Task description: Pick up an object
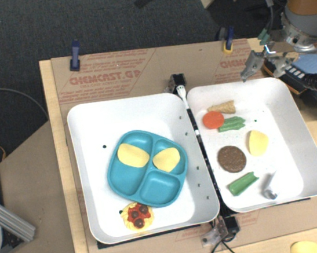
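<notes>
- Camera view: grey two-finger gripper (254, 67) hangs over the far edge of the right shallow white bin (300, 132), near its far corner. Whether it is open or closed cannot be told; nothing visibly held.
- Pickable items all lie nearer the camera than the gripper and slightly leftward.
- Nearest: small tan cone-shaped piece (221, 107), long axis running left-right across the bin.
- Just beyond it from the gripper: round red tomato-like piece (213, 119), touching a green ridged vegetable piece (232, 124).
- Farther off: pale yellow oval slice (258, 142), brown round disc (232, 158).
- Judgement: the coming move is likely a descent toward the camera and left.
</notes>
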Available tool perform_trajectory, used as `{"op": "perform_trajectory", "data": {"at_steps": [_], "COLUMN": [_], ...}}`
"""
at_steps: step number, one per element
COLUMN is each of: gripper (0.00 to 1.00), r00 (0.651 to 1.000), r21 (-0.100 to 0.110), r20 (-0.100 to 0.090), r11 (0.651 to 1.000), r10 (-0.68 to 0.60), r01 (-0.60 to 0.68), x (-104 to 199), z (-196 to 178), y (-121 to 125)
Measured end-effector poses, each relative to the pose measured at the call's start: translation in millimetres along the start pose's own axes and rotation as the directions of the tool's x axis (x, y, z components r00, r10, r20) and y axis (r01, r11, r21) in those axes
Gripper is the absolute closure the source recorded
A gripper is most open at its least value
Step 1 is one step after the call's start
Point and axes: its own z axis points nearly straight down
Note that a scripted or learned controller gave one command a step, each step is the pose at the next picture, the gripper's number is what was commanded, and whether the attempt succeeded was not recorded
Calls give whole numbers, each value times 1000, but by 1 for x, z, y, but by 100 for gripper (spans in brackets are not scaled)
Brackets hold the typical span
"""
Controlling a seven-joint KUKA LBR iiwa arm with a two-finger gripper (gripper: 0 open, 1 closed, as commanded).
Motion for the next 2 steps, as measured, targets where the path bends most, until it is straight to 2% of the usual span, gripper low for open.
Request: {"op": "perform_trajectory", "data": {"at_steps": [1,2], "gripper": [100,100], "r00": [1000,1000], "r21": [-4,-14], "r20": [1,1], "r11": [1000,1000], "r10": [-1,-10], "r01": [1,10], "x": [0,98], "z": [-11,-111], "y": [1,10]}}
